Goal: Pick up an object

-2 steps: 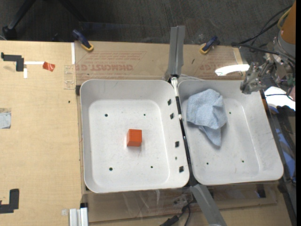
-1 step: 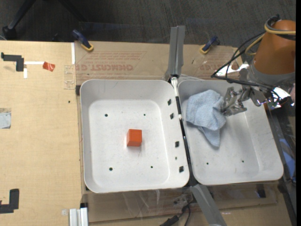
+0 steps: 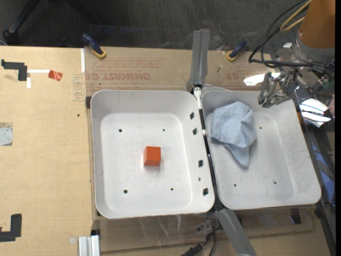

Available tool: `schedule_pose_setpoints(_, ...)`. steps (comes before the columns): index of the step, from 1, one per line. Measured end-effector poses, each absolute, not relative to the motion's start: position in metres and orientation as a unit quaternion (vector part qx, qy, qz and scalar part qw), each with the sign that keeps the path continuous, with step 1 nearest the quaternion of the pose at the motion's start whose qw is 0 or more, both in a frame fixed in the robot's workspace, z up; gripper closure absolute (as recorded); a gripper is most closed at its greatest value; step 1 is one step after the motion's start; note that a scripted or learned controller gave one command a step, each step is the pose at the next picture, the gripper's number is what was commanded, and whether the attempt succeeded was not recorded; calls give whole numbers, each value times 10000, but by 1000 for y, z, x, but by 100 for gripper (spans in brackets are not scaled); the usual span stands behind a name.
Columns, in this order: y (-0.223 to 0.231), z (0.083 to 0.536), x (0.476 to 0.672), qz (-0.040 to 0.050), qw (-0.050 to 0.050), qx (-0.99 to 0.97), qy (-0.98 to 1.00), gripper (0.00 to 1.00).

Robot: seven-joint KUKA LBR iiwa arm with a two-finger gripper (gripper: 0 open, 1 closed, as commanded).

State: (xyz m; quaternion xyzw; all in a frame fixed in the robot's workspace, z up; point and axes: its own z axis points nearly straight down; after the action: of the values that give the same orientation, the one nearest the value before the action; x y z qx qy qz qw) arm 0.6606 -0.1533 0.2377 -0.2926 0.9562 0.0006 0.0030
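Observation:
An orange-red cube (image 3: 152,156) lies near the middle of the left bin (image 3: 106,143). A crumpled light-blue cloth (image 3: 234,128) sits in the upper left part of the right bin (image 3: 287,175). My gripper (image 3: 270,96) hangs over the right bin's far right corner, to the right of the cloth and apart from it. Nothing shows between its fingers.
A grey divider bar (image 3: 200,63) runs between the bins at the back. Clamps (image 3: 94,44) hold the brown board behind the bins. Cables (image 3: 282,20) trail near the arm at the upper right. A wooden bench surface (image 3: 37,159) lies to the left.

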Motion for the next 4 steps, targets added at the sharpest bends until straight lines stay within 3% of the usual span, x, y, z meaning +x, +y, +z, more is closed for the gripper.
schedule_pose_setpoints(1, -141, 134, 609, 23, 1, -3247, 9458, 100)
schedule_pose_setpoints(2, -100, 239, 628, 8, 21, -3449, 9387, 100)
schedule_pose_setpoints(3, -141, 125, 655, 16, 11, -4077, 9131, 100)
schedule_pose_setpoints(4, -133, 169, 633, 10, 17, -4451, 8955, 100)
